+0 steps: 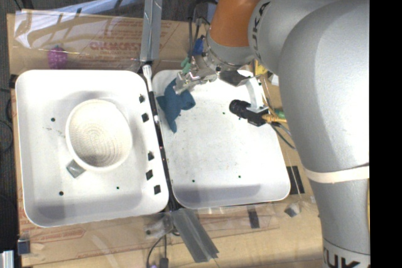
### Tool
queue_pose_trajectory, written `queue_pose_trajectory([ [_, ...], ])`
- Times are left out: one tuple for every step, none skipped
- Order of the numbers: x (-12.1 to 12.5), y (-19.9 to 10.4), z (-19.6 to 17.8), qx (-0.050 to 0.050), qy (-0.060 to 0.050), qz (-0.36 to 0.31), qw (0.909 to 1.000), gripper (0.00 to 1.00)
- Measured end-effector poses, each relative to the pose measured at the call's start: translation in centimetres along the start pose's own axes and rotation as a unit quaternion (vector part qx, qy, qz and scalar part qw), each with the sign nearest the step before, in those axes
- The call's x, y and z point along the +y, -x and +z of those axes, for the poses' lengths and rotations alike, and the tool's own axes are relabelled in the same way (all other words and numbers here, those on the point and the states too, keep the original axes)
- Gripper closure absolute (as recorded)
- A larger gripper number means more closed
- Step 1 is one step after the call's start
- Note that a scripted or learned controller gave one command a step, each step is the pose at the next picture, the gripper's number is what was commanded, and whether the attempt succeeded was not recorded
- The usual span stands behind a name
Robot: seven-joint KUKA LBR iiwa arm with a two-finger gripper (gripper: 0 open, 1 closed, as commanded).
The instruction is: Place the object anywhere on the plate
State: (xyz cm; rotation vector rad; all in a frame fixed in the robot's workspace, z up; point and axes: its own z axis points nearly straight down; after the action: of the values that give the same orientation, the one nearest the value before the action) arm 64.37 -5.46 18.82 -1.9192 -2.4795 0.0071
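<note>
1. The grey arm [314, 66] comes in from the right and takes up most of that side, its orange band [235, 12] sitting above the wrist over the far edge of the right bin [226, 185].
2. The end effector [188, 81] is down at the far left corner of the right bin, right over the upper end of a blue cloth-like object [174, 107].
3. From here I cannot tell whether it is open or closed; the metal parts blur together at the tip, and the blue object looks to be touching it, though I would not swear that it is held.
4. The blue object is crumpled and lies against the bin's left wall, trailing down toward the near side.
5. A small black part [245, 111] sticks out over the right bin, below the wrist.
6. The plate [97, 134], white and round with a ribbed centre, sits in the left bin [38, 198], well apart from the blue object, with the wall between the bins separating them.
7. A small grey piece [75, 169] lies just beside the plate's near left rim.
8. Both bins rest on the bench [75, 41], where a purple item [57, 58] lies behind the left bin.
</note>
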Motion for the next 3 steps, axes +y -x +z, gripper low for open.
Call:
queue_pose_trajectory([
  [-3.5,-7.2,-1.7,0.0,-0.002,0.108,0.9942,1.0],
  [-1.7,-12.6,-3.5,-0.001,-0.001,0.126,0.992,1.0],
  [1.4,-7.3,-1.1,-0.001,-0.001,0.166,0.9861,1.0],
])
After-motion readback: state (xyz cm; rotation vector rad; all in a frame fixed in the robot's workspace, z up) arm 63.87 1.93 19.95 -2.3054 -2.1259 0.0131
